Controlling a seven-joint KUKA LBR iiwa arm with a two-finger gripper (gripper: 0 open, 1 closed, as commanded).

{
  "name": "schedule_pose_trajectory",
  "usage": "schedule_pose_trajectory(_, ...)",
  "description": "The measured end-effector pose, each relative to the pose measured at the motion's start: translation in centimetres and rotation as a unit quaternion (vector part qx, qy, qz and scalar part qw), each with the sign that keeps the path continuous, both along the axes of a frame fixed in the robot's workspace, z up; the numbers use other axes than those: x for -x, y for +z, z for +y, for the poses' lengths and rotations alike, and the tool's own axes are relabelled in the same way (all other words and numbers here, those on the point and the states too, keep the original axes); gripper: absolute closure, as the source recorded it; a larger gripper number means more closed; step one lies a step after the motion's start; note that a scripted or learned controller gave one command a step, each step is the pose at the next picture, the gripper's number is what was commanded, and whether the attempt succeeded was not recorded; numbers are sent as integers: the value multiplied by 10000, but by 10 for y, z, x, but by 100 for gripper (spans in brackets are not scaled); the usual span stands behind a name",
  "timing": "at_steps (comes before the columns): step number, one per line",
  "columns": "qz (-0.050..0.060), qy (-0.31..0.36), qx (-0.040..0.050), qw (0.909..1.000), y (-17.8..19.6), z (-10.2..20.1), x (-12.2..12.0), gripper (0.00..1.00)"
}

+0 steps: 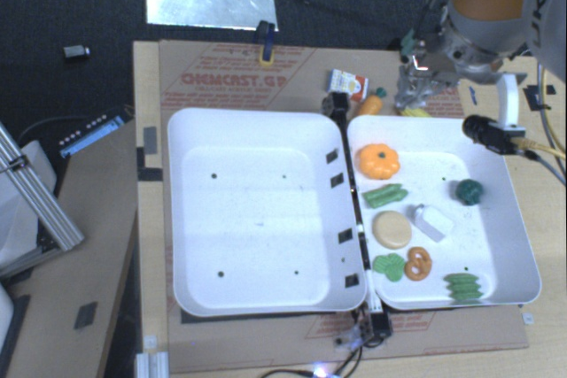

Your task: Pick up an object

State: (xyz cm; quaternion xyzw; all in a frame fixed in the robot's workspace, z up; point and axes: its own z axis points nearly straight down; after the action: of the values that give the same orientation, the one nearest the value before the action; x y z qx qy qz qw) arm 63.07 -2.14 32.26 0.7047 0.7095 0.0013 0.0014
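The left bin (257,217) lies bare of objects; everything to be picked sits in the right bin (496,217). Taking the right bin as a clock face, a toy pumpkin (378,160) rests at about ten o'clock, with a green pea pod (384,195) just below it toward nine. A pale round biscuit-like disc (392,229) sits near the centre-left, touching or nearly touching a small white-grey block (429,222) to its right. At about seven o'clock lies a flat green leaf piece (388,265), just beside a pretzel (417,262). A ribbed green piece (462,283) lies at six, and a dark green broccoli-like lump (468,190) sits alone at three.

The gripper (418,95) hangs above the bin's far rim at about twelve o'clock, over a few items outside the bin; its finger spread cannot be made out, and nothing is visibly held.

The pumpkin looks the best target: likely light, hollow plastic, stiff but smooth and rounded, so it may squirt out. Closing across its widest middle, fingers set into the ribs, seems safest. The flat leaf and pretzel would be harder to get under.
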Motion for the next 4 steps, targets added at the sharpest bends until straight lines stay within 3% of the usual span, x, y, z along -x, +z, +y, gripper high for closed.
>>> schedule_pose_trajectory(1, -7, -6, 2, 10000, -1, 17, -40, 100)
schedule_pose_trajectory(2, 62, -28, -7, 10000, -51, 33, 40, 100)
schedule_pose_trajectory(3, -91, -1, -6, 10000, 223, 40, 42, 100)
schedule_pose_trajectory(4, 27, -5, -12, 10000, 187, 48, 148, 100)
